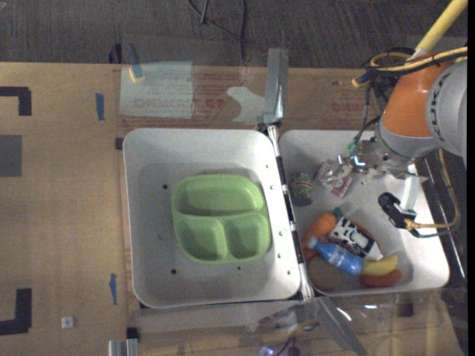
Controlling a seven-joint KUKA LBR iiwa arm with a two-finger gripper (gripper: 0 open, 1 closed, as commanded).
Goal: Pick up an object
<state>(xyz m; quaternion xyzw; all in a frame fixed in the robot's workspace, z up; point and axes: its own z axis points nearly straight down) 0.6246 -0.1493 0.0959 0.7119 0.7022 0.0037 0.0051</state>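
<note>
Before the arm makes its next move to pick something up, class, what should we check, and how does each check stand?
1. Things to pick lie in the right bin: ok; blue bottle, banana, carrot.
2. Gripper over that bin: ok, near its upper edge.
3. Gripper above a target: not ok; the pile lies nearer the camera.
4. Fingers open: cannot tell.
5. Green tray out of the way: ok, in the left bin.

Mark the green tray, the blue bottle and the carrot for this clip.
green tray (220, 217): camera view, on the ridge between its compartments.
blue bottle (340, 257): camera view, on its body.
carrot (320, 227): camera view, on its orange flesh.
</note>
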